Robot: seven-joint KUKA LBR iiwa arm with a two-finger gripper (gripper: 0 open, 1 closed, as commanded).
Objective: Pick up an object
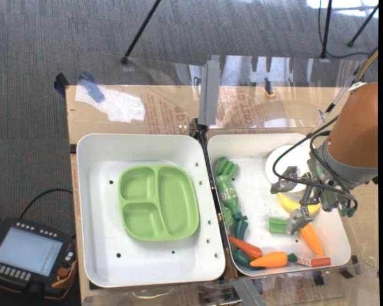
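We are seeing the divided plate (158, 202) lying in the left bin (89, 171); right of it, in the right bin (252, 146), toy vegetables (270, 259) are crowding, the gripper (300, 220) seemingly hanging above them.

Bins (89, 171): smooth white plastic with a soft sheen.
Divided plate (158, 201): light green plastic, smooth, with a faint gloss.
Toy vegetables at the right bin's near edge: carrots (269, 259) smooth orange plastic; green pieces (227, 193) ribbed plastic.
Banana (293, 204): glossy yellow plastic.
Bench top (166, 110): tan board under a clear, reflective sheet.
Cloth (112, 104) at the bench's far left corner: white, crumpled, matt.
Floor (25, 75): grey carpet, rough and ribbed.
Gripper (304, 203): dull grey metal.
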